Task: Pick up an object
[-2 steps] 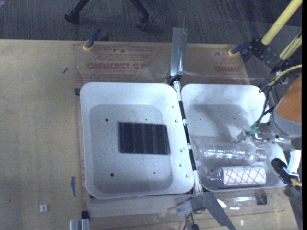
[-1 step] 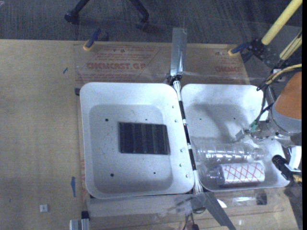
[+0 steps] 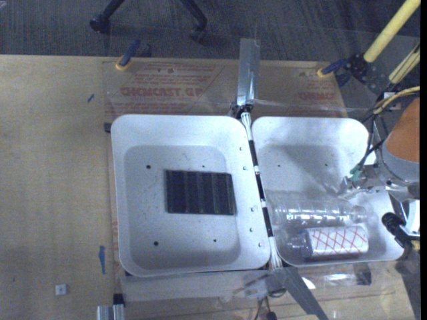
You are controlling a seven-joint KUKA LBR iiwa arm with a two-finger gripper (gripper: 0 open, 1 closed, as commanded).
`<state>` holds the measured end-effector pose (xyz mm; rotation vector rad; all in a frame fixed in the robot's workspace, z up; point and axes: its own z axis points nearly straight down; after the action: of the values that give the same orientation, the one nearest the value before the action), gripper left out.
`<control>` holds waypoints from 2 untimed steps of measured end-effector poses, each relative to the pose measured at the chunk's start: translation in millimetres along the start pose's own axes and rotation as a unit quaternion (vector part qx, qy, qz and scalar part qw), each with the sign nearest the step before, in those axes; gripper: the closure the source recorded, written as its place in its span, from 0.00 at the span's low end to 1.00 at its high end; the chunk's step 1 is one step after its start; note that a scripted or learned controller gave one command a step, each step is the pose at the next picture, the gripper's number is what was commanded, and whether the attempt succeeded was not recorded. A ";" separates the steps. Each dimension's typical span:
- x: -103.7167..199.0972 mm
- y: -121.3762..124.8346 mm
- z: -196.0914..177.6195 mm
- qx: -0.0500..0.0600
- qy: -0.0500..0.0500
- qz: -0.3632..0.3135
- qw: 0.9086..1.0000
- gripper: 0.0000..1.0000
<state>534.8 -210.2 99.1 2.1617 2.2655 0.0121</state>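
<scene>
Single fixed camera above the wooden bench (image 3: 53, 179), looking down at a slant, framing both shallow white plastic bins (image 3: 127, 199) side by side mid-distance.

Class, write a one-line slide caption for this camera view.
Clear plastic bottle and red-checked packet in the right bin; dark ridged block in the left.

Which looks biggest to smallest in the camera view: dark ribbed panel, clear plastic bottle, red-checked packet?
1. Dark ribbed panel, left bin.
2. Clear plastic bottle, right bin: longer but narrower, outline faint, so close to the panel.
3. Red-checked packet, smallest.
</scene>
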 end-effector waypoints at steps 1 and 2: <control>0.6 0.1 0.1 0.000 0.001 0.000 1.000 0.00; 2.4 -19.1 -1.0 -0.023 -0.009 -0.072 0.997 0.00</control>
<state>515.6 -208.7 99.9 1.9627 2.3807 0.0445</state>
